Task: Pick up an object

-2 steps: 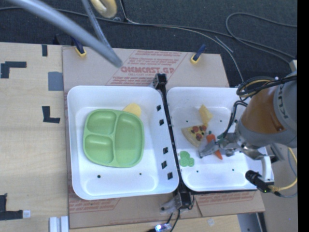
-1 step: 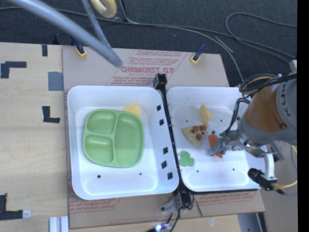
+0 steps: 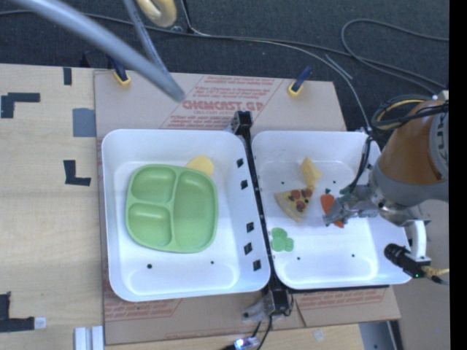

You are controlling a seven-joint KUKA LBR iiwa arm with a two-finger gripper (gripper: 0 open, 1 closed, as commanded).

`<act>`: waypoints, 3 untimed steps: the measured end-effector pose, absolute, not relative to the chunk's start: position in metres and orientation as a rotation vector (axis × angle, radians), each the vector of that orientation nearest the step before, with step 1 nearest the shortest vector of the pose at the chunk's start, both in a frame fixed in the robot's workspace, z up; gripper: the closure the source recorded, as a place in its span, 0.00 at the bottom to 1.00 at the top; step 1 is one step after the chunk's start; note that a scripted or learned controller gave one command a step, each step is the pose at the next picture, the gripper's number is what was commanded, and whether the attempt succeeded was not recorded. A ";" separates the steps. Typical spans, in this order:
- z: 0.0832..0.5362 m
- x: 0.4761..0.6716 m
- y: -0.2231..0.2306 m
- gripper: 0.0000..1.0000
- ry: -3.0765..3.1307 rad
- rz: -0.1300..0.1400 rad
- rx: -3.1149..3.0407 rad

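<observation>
My gripper (image 3: 341,211) is low in the right bin (image 3: 321,268), near its right side. A small red-orange piece (image 3: 327,202) shows at the gripper's left edge, with another bit of red just below it; the gripper covers the rest. Whether it is held cannot be seen. A toy pizza slice (image 3: 295,201) lies just left of the gripper. A pale yellow piece (image 3: 311,170) sits behind the slice. A small green leafy piece (image 3: 281,240) rests near the bin's left wall.
The left bin (image 3: 124,268) holds a green divided plate (image 3: 173,208) with a yellow item (image 3: 200,165) at its back edge. A black divider clip strip (image 3: 252,195) runs between the bins. Cables lie behind the bench.
</observation>
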State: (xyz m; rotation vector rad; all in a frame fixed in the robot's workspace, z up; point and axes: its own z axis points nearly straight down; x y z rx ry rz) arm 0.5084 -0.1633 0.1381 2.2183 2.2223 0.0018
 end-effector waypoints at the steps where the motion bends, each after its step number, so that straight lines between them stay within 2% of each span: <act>1: 0.200 0.511 -0.158 1.00 2.221 0.004 2.216; 2: 0.242 0.514 -0.160 1.00 2.221 0.001 2.218; 3: 0.247 0.525 -0.111 1.00 2.229 0.001 2.215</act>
